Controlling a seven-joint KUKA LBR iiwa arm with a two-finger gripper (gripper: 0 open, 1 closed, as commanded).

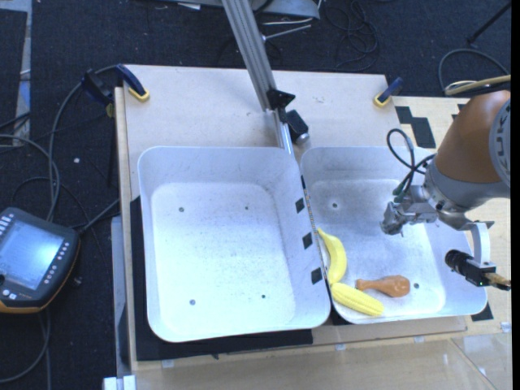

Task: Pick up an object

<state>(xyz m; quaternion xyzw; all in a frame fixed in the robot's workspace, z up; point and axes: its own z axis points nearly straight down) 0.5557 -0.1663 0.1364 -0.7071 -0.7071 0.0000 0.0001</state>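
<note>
Two curved yellow bananas (343, 276) beside a brown drumstick (385, 286).

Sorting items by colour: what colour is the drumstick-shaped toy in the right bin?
Brownish orange drumstick-shaped toy, seen in the camera view.

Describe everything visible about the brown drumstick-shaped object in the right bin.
The brown drumstick-shaped object looks like a toy chicken leg, smooth and plastic-like, orange-brown. It has a rounded bulbous end toward the view's right and a narrow handle-like end pointing left. It lies flat on the floor of the right bin, near the front edge. Its thin end lies close to the yellow corn-like piece; whether they touch is unclear. The end effector hangs above and behind it, apart from it.
</note>
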